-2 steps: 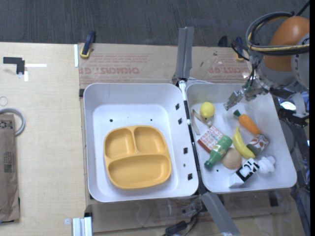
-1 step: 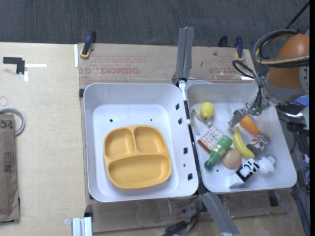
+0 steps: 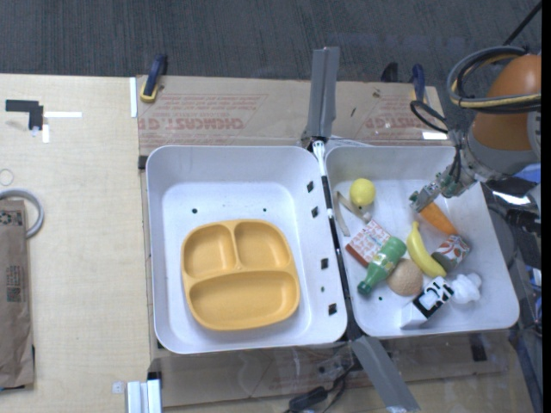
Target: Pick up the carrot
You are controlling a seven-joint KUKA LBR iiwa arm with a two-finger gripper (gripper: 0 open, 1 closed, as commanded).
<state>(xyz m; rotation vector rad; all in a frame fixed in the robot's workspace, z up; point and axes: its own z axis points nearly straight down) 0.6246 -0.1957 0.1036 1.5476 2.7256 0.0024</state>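
bench: light wood-look top (image 3: 77,256) on the left, brown cardboard (image 3: 232,110) with red print laid under and behind the bins, dark carpet-ish floor (image 3: 258,15) along the top

clutter on the left: a brown paper bag (image 3: 13,291) at the edge, a small black bracket (image 3: 26,110) with white tape near it

clamps: a blue and yellow one (image 3: 155,77) on the cardboard's back edge, another blue one (image 3: 417,77) further right

left bin (image 3: 164,231): white, shallow, holds a yellow divided plate (image 3: 239,274) sitting a bit toward the front

divider: grey bar (image 3: 323,101) running up between the two bins

right bin (image 3: 495,317): white too, this is where all the stuff is

carrot (image 3: 436,218): orange, in the right bin toward its back right, just above the banana. Long axis runs diagonal, upper left to lower right. Upper-left end sits right at the gripper; can't honestly tell which end is the tip.

gripper (image 3: 428,196): right at the carrot's upper end, looks to be touching it. Fingers are too small and muddled to say if they're spread or pinched, so can't tell, and I wouldn't claim it's got the carrot.

arm (image 3: 504,101): comes in from the right, orange band and black cables looped over it

other stuff in right bin: lemon (image 3: 362,192), banana (image 3: 422,252), green bottle (image 3: 380,265), red and white carton (image 3: 368,241), brown round thing (image 3: 405,278), a white bottle (image 3: 461,289) and a black and white pack (image 3: 433,298) near the front
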